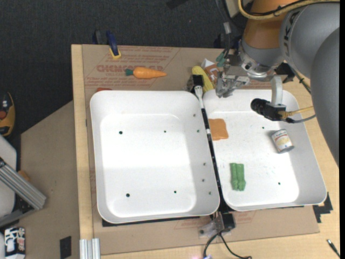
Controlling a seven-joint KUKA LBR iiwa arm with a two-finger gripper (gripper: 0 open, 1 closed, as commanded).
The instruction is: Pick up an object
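Pincer (227, 86) noted above far rim of right shallow white plastic bin (302, 193); its state cannot be told. Flat orange square piece (218, 129) is found nearest, beside the dividing rim. Descent is best centred on it, kept clear of the wall.

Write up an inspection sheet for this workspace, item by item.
Surface: cardboard sheet bearing the left bin and right bin, side by side.
Job's things: orange slab, green pods and small can, apart from each other in the right bin.
Clutter: carrot, blue clamp and yellow object behind the bins.
Grippers: claw over the right bin's far left corner.
Cables: black cable at the near edge.
Surroundings: dark floor; metal rail at left.
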